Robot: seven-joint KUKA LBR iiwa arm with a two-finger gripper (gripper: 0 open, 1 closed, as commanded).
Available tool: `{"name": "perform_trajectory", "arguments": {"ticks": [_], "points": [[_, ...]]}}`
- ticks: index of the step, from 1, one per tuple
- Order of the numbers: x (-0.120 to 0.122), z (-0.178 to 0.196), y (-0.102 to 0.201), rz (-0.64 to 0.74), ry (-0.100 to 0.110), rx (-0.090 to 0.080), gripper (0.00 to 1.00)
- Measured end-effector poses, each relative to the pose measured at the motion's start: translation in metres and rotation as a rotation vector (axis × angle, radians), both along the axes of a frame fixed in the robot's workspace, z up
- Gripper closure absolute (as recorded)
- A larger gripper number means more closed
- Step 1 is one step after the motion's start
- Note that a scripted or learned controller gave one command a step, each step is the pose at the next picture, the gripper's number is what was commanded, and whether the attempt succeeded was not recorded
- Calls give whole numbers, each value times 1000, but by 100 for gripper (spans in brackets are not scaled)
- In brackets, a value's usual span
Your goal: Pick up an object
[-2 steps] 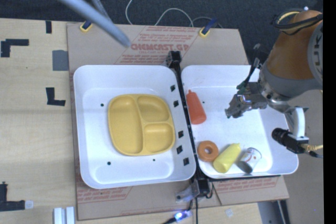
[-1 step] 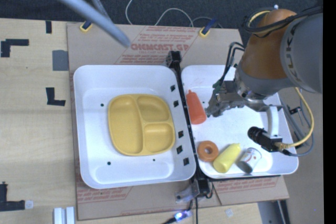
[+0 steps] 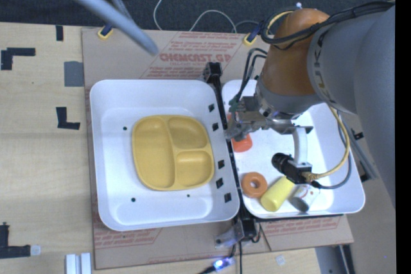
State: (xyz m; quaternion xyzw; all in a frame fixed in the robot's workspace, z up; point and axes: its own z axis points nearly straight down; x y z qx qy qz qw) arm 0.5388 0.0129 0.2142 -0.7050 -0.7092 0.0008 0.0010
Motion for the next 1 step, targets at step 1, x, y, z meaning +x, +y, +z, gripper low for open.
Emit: {"name": "perform_trajectory", "arguments": {"ticks": [1], "points": [[14, 4, 55, -2, -1, 0, 100]]}}
